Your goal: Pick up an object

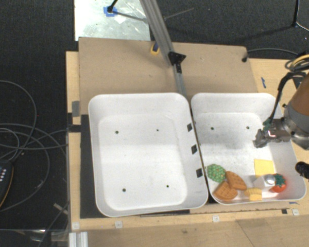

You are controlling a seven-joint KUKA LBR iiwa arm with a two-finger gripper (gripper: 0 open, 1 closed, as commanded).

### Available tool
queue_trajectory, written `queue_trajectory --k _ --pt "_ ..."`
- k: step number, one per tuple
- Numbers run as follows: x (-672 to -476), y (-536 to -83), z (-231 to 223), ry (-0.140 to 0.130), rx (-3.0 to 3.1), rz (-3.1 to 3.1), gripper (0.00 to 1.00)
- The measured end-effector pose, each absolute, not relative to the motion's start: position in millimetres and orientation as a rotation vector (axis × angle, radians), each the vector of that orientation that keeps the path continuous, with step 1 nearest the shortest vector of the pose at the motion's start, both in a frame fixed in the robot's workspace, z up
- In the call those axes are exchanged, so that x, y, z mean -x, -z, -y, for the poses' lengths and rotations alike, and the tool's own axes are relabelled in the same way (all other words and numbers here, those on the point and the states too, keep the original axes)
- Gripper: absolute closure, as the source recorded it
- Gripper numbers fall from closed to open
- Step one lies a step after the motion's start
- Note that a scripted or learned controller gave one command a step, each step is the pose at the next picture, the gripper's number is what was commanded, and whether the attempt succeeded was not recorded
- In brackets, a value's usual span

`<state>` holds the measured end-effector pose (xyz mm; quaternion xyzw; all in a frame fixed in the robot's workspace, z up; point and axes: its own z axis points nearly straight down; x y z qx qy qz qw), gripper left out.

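White plastic forms both shallow bins on the bench. The left bin (pixel 100 138) sits beside the right bin (pixel 232 107), their inner walls touching. The gripper (pixel 262 138) hangs over the right side of the right bin, above bare floor. Its fingers appear close together with nothing between them, though the view is too coarse to be certain.

All objects lie in the near part of the right bin, apart from the gripper:
- yellow block (pixel 264 166), just near of the gripper;
- green leafy piece (pixel 216 172), to the near left;
- two orange-brown pieces (pixel 230 186), touching each other;
- small yellow piece (pixel 254 193);
- red and silver item (pixel 274 182), against the near right wall.
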<state>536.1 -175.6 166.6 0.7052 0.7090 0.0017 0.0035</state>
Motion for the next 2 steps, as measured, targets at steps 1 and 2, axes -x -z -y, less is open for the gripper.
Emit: queue_trajectory --k 1,2 --pt "-528.0 -223 177 -0.005 -2.211 -2.222 1.00" --pt "-529.4 -288 180 -0.007 -2.209 -2.221 1.00"
